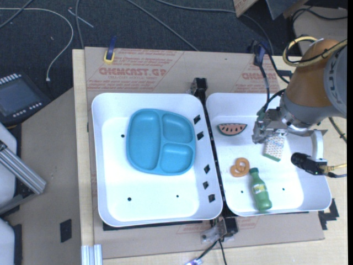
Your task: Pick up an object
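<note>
My gripper [269,132] hangs low over the right bin [309,200], touching or just above a small speckled packet [274,146] lying directly under it; whether the packet sits between the fingers I cannot tell. Watermelon slice [231,129] lies just to my left. Pretzel [240,167] and green bottle [260,189] lie nearer the bin's front edge, below and left of my hand, close together. Blue divided plate [161,141] rests in the left bin [110,197], well apart from me.

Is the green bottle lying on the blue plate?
No, the green bottle lies in the right bin, while the blue plate sits in the left bin.
</note>
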Available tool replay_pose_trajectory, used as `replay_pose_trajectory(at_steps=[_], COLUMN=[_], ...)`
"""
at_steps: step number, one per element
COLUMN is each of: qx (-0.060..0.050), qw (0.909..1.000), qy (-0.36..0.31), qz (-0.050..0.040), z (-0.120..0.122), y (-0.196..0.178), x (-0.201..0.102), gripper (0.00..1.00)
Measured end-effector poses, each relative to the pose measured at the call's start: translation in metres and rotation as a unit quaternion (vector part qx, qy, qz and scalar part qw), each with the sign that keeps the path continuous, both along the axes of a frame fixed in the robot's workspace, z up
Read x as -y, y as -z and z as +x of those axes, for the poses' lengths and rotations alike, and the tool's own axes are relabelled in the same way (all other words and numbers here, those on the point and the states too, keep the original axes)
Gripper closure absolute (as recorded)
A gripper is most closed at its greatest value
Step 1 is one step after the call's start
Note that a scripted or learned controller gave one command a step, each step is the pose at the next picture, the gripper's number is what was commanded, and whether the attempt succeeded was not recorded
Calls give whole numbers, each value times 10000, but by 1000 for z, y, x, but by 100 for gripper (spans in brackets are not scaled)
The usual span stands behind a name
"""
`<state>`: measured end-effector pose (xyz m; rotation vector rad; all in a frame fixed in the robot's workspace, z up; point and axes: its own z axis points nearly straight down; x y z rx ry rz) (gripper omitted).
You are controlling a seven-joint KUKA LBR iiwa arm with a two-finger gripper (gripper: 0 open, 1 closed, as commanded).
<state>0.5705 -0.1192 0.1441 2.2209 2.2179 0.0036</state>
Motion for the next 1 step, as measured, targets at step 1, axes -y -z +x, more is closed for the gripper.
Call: replay_pose_trajectory(at_steps=[1], qx=[11], qw=[10000], qy=[-13], qz=[-3], z=[7], y=[-46], x=[1], gripper=[100])
